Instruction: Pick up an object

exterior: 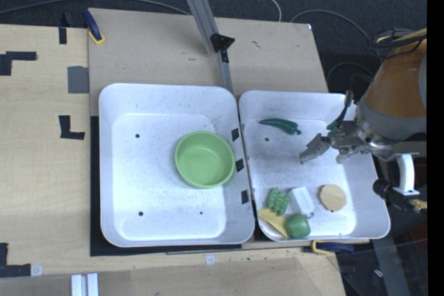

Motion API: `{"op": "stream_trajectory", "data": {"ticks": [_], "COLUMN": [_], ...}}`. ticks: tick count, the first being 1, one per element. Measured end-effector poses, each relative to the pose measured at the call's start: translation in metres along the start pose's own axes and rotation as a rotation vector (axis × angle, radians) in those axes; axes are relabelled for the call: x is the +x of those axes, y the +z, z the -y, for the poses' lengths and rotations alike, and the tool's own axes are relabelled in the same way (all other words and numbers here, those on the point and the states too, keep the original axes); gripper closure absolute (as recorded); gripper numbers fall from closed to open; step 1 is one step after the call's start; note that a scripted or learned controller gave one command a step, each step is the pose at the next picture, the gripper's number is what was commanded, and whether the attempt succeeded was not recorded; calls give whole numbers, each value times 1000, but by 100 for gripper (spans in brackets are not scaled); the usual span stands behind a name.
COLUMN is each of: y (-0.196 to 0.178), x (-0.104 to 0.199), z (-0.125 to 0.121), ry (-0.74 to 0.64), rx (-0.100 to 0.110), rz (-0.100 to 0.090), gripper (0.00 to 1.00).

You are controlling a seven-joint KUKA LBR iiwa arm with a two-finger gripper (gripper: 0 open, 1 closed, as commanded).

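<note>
We see the grey arm's two-finger gripper (pixel 320 146) hanging over the right-hand shallow white bin (pixel 361 222), towards its middle, with its fingers spread and nothing between them. The things we might pick lie around it in that bin: a dark green, curved pepper-shaped toy (pixel 279 125) near the far wall, a round tan disc like a biscuit (pixel 333 197) just in front of the gripper, a small clear or white block (pixel 302 199) beside the disc, a bright green ridged toy (pixel 277 201) next to that, and a green ball-shaped piece (pixel 297 225) touching a pale yellow piece (pixel 272 221) in the near corner. In the left-hand white bin (pixel 121 218) a light green plastic bowl (pixel 204 159) sits alone. We judge the tan disc the nearest candidate; it looks light and stiff, probably smooth, so we would close across its width, from edge to edge, low against the bin floor, since a flat piece can slide out of a shallow pinch. The pepper toy, lying clear of its neighbours, we would take across its thick middle.
</note>
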State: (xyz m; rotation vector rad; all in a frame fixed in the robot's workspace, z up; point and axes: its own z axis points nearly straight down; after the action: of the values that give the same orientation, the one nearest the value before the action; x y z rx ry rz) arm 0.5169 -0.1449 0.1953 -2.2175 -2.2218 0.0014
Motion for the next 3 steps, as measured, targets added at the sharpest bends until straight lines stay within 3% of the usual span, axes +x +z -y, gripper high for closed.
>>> {"op": "stream_trajectory", "data": {"ticks": [1, 2, 3], "y": [0, 64, 107], "x": [0, 1, 1], "z": [0, -1, -1], "ry": [0, 1, 1], "rx": [0, 6, -2], "rz": [0, 0, 2], "gripper": [0, 0, 0]}}
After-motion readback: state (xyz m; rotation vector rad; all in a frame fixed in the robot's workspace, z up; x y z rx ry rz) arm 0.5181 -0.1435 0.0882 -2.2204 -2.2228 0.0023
